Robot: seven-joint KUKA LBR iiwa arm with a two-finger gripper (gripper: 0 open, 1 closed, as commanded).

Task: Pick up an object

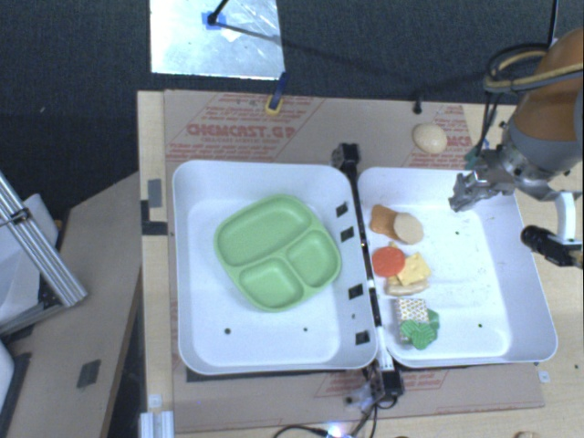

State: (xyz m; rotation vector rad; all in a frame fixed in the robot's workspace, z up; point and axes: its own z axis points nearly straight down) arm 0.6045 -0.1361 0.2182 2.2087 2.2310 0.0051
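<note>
Camera view, jaws (pixel 463 195) state unclear, over right bin's (pixel 511 272) bare far edge.

Below the gripper (pixel 464 195) the bin floor (pixel 474 272) lies bare; food pieces (pixel 401 263) crowd its far-left side.

Dark carpet-like floor (pixel 82 80) all around a pale wooden bench (pixel 151 135). Behind the bench, flat on that floor, a shiny metal sheet (pixel 217 24) with a scrap of blue tape (pixel 213 20). Left of the bench, a lower tan tabletop (pixel 87 272) and slanted aluminium rails (pixel 36 254). Even, soft light throughout.
</note>
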